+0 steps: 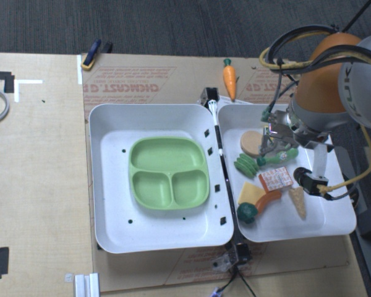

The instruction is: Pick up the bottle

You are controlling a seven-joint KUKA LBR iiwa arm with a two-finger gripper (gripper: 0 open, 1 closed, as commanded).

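Observation:
A small green bottle [279, 158] lies on its side in the right bin [334, 221], near the middle, between a green leafy toy [247, 165] and the bin's right side. My gripper [272, 145] hangs right above the bottle's left end and points down at it. The wrist and cables hide the space between gripper and bottle, so I cannot tell whether they touch.
Around the bottle lie a tan round disc [251, 142], a red-patterned white card [276, 178], a yellow wedge [251, 194], a dark green ball [247, 212] and a cone [298, 203]. The left bin [105, 166] holds a green divided tray [170, 172]. A carrot [229, 77] lies behind the bins.

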